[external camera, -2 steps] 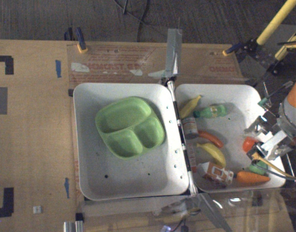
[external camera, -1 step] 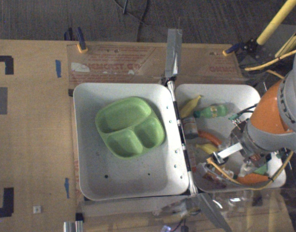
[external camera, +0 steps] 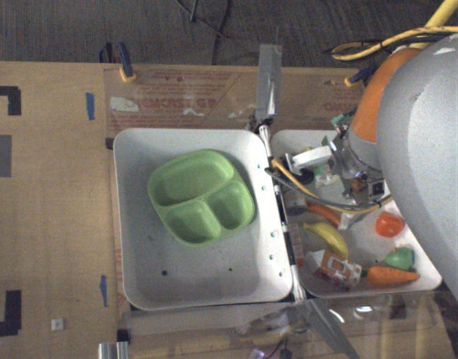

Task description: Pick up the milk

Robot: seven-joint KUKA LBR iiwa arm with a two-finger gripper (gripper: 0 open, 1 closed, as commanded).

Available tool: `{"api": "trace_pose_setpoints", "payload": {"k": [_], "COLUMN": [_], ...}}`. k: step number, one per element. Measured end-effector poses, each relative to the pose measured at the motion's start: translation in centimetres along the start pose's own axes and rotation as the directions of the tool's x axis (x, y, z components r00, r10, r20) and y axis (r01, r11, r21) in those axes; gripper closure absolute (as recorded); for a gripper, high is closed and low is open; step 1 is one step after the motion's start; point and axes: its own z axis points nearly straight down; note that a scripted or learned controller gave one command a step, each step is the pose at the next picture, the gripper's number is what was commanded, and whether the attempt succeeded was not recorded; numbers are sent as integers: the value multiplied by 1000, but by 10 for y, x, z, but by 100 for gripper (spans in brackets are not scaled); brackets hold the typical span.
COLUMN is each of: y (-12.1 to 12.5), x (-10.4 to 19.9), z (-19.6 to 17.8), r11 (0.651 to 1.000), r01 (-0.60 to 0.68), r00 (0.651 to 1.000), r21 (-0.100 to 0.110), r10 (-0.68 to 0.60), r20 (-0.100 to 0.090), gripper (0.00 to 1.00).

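Note:
The milk (external camera: 335, 268) is a small white and brown carton lying on its side near the front of the right bin (external camera: 430, 281). My gripper (external camera: 357, 199) hangs low over the back half of that bin, beyond the milk and apart from it, with the grey arm (external camera: 423, 140) covering the bin's right side. A yellow banana (external camera: 327, 237) and an orange sausage-like piece (external camera: 323, 213) lie between the gripper and the milk.
A carrot (external camera: 390, 276), a green fruit (external camera: 400, 258) and a red fruit (external camera: 389, 224) lie right of the milk. The left bin (external camera: 139, 260) holds a green divided plate (external camera: 202, 196). A metal divider (external camera: 282, 223) separates the bins.

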Motion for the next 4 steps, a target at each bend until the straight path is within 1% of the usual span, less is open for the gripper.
{"api": "trace_pose_setpoints", "payload": {"k": [1,2,3,4], "y": [6,33,33,-25], "x": [-69,-77,-77,-70], "z": [-71,70,64,-56], "r11": [1000,960,960,998], "r01": [-18,281,280,57], "r00": [1000,960,960,998], "r21": [0,-8,-5,-1], "r10": [18,-281,-280,-57], "r20": [1,-12,-9,0], "gripper": [0,0,100,100]}}
